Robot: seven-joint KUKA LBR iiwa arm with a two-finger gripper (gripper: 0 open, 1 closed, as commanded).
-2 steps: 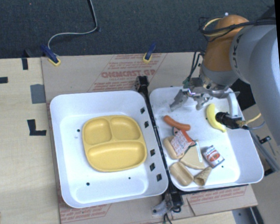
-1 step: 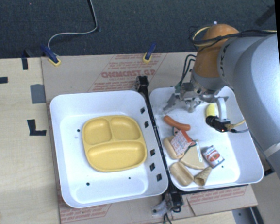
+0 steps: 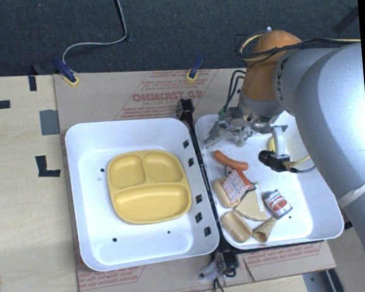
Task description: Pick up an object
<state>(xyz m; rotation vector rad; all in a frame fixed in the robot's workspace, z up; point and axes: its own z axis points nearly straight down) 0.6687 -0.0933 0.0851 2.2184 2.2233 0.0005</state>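
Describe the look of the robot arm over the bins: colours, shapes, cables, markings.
The arm is a thick, rounded grey casing, smooth and unmarked, with a glossy orange band above the wrist. Thin black and yellowish cables loop around that orange section. Below it sits the gripper, a small grey metal assembly with dark parts. A pale line crosses the casing lower down.

divided plate [image 3: 149,185] in left bin [image 3: 86,201], hot dog [image 3: 230,159] in right bin [image 3: 315,216]
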